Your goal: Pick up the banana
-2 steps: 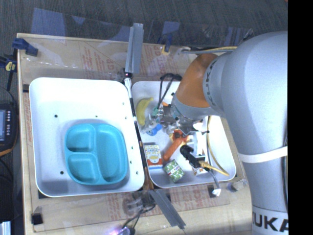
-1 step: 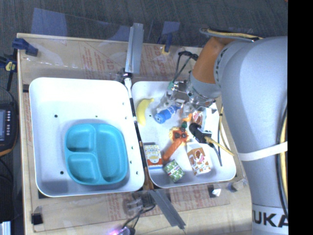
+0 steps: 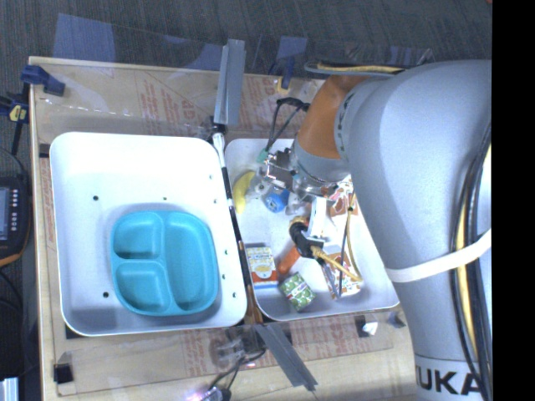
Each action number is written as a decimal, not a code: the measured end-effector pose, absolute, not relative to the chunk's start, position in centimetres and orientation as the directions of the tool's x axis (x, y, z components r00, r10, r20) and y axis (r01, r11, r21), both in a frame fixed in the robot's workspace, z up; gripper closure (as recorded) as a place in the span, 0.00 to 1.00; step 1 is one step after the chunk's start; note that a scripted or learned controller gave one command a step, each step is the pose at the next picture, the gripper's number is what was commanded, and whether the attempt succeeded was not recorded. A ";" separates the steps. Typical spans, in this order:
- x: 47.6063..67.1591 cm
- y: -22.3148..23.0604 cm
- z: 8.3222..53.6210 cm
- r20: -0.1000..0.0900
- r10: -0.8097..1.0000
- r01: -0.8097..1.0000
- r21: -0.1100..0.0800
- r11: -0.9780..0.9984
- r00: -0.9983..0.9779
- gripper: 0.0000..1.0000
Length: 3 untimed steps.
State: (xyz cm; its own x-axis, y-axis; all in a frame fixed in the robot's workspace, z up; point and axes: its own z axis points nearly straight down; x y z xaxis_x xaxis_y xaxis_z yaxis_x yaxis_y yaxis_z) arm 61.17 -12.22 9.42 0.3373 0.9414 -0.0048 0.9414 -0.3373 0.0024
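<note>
1. The gripper (image 3: 280, 182) is hanging low over the upper left part of the right bin (image 3: 376, 295), just beside the banana. Its metal parts are crowding together under the wrist, so I cannot tell from this view how it is set or whether it is gripping anything.
2. The banana (image 3: 242, 189) is lying in the right bin, against the wall that is dividing the two bins, and it is looking free.
3. In my judgement the task is only starting: the arm (image 3: 418, 165) is reaching near the fruit, but the grasp and the lift are not yet done.
4. Other things are sharing this bin: a blue object (image 3: 276, 200), a small carton (image 3: 259, 261), a green box (image 3: 296, 291) and some packets (image 3: 338, 278).
5. The left bin (image 3: 75, 174) is holding a blue divided tray (image 3: 165, 261).
6. Both bins are sitting on a wooden bench (image 3: 125, 90), and dark floor (image 3: 251, 7) is showing behind it.
</note>
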 end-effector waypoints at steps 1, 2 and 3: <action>54.1 -12.1 9.5 -0.011 0.959 0.959 0.007 -0.284 0.284 0.00; 57.9 -15.7 9.2 0.000 0.900 0.900 -0.005 -0.436 0.436 0.00; 57.9 -11.0 9.6 -0.020 0.852 0.852 0.018 -0.523 0.523 0.00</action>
